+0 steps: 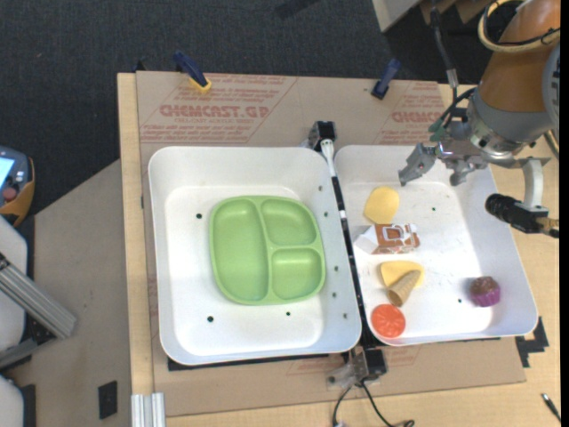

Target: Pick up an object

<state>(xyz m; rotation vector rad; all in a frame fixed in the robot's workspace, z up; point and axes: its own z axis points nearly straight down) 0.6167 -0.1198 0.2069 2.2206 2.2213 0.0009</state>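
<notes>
Camera view gives us the gripper (437, 169) hanging over the upper part of the right bin (507, 265), at the right of the frame, with its two fingers spread apart and nothing between them. We judge the arm to be at the approach stage: no object is yet grasped.

The things we might pick all lie in this same bin, below and to the left of the gripper in the frame. Nearest is a rounded yellow piece (381, 205), just down-left of the left fingertip and not touching it. Below that lies a flat white and orange packet (394, 237), then a yellow wedge with a tan cone (401, 279) lying slantwise, a red disc (388, 321) at the bin's lower edge, and a small purple object (484, 291) toward the lower right.

The left bin (173, 265) holds a green divided plate (267, 249), well apart from the gripper.

We think the coming move calls for a short shift down-left and a descent onto the yellow piece.
</notes>
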